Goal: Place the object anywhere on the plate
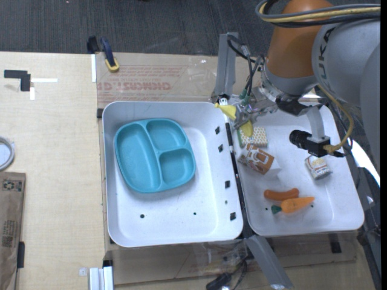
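Pale wooden bench under two white bins. Nearest, toy carrots loose in right bin, small carton above. Blue divided plate bare in left bin, awaiting delivery. Farther back, gripper low over clutter at bin corner; cannot tell claw state, cables and wrist masking it.

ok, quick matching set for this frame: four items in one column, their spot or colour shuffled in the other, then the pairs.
Items:
1. divided plate
2. toy carrot
3. small carton
4. gripper

Matches:
A. orange, near front of the right bin
B. over the back left corner of the right bin
C. light blue, in the left bin
D. brown and white, lying in the right bin by the divider

Pairs: 1-C, 2-A, 3-D, 4-B
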You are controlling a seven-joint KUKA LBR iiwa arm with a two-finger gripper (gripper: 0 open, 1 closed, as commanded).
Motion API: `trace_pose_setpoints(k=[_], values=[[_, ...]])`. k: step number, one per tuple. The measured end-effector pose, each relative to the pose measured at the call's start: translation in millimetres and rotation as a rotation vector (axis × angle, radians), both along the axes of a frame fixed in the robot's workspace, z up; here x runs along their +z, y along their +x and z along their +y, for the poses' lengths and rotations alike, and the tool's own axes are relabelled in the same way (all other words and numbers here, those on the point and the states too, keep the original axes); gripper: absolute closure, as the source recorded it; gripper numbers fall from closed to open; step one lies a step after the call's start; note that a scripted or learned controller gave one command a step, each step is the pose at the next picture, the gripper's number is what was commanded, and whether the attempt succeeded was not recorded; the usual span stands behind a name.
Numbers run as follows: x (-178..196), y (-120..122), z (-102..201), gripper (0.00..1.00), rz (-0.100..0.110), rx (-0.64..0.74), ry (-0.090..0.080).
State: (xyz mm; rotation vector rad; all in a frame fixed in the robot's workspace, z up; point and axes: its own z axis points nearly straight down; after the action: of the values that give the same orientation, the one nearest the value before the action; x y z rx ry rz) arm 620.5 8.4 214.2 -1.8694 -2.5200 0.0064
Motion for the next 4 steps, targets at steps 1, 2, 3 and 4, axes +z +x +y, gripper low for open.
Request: trace_pose_setpoints(k=[1,2,3,4], values=[[48.8,-58.3,57.5,1.00,0.000,0.164,-0.001],[1.0,-5.0,107.3,1.00,0.000,0.318,0.000],[-18.1,-24.8,173.5,1.00,0.002,0.378,0.000],[-17.9,-24.6,173.1,0.00,0.001,0.377,0.000]])
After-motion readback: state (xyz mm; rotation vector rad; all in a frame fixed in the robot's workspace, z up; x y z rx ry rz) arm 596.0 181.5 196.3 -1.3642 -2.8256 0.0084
